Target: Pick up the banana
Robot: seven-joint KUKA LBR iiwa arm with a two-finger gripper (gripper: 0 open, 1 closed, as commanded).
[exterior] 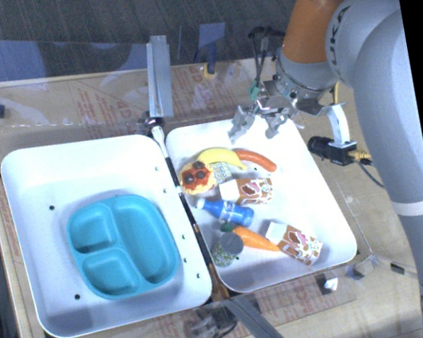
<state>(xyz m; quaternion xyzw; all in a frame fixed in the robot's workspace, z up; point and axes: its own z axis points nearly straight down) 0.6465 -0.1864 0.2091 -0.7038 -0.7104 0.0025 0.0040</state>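
Note:
The yellow banana (220, 157) lies in the right white bin (328, 208), near its far edge, among other toy foods. A flat piece with a red and orange face (196, 177) overlaps its left end. My gripper (257, 122) hangs above the far edge of the right bin, up and to the right of the banana. Its two fingers are spread apart, with nothing between them.
In the right bin also lie a red sausage (257, 159), a patterned carton (255, 190), a blue bottle (228, 211), a carrot (255, 239), a grey round piece (228, 247) and another carton (299, 244). The left bin (27, 180) holds a blue divided tray (122, 244).

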